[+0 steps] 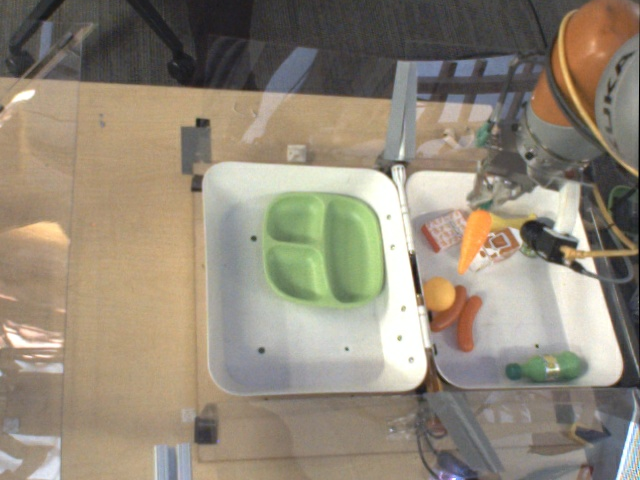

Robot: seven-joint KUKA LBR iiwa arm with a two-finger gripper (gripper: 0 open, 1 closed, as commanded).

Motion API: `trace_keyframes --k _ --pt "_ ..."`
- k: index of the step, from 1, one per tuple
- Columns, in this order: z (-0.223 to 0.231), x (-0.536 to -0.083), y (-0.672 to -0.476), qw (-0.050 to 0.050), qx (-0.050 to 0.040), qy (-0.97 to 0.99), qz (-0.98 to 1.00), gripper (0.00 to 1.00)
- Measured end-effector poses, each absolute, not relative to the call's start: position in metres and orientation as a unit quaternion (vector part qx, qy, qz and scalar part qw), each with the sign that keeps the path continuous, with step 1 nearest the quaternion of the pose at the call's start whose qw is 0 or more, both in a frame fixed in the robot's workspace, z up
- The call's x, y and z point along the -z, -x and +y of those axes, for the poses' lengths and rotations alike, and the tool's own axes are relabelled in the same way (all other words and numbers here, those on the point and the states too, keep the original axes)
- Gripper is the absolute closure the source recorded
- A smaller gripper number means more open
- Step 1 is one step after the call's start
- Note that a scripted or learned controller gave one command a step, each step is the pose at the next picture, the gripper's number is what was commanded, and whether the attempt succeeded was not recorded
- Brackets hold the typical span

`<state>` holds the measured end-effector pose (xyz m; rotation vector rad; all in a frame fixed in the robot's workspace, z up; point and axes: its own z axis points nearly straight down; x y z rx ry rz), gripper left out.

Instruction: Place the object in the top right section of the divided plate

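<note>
Left bin (pixel 300 368): green divided plate (pixel 325 248), three sections bare. Right bin (pixel 520 328): orange carrot (pixel 473 240) at centre, tapered, tilted, tip toward 7 o'clock; red-white carton (pixel 443 230) at its 9 o'clock; two sausages (pixel 460 318) and orange ball (pixel 439 293) at 6; green bottle (pixel 545 368) at 5. Gripper (pixel 497 183) above carrot's top; grip state cannot be told.

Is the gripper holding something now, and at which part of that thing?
It cannot be told. The gripper is right above the top end of the carrot in the right bin, but a grasp is not visible.
</note>
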<state>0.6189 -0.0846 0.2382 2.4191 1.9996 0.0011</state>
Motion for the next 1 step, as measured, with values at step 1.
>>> trace_keyframes --k 1 --pt "0.0161 -0.2174 -0.63 0.001 -0.0013 -0.772 0.635 1.0"
